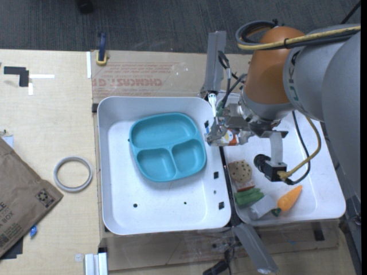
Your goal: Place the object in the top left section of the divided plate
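Note:
A blue divided plate lies in the left white bin, with one long section at the back and two smaller ones at the front. My gripper hangs over the wall between the two bins, just right of the plate's right rim. A small orange and white object shows right at the gripper's tip, on the right-bin side. The wrist hides whether the gripper holds it.
The right bin holds a brown sandwich-like piece, a green item, an orange carrot and a pale grey piece. A grey tape ring and a cardboard box lie on the bench to the left.

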`<act>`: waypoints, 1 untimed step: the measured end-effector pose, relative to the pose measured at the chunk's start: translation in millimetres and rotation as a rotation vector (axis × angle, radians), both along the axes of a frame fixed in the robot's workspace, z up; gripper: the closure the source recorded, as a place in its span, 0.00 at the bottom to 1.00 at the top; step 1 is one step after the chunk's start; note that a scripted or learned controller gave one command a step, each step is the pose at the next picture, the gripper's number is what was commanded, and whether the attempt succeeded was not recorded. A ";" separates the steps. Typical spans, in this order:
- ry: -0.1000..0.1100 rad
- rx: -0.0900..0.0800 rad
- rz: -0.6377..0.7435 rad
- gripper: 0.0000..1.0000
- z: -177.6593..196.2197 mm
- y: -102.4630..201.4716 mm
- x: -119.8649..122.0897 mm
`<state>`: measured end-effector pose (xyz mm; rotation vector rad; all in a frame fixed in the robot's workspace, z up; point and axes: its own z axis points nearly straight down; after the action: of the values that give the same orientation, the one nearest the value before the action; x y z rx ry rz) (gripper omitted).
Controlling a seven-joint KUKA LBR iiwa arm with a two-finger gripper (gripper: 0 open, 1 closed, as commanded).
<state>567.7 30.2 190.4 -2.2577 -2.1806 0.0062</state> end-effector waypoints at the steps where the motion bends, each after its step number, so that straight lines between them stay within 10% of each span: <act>1: 0.000 -0.001 0.060 1.00 -0.2 60.9 -9.4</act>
<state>558.4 91.1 190.2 -2.1911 -2.2483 0.0076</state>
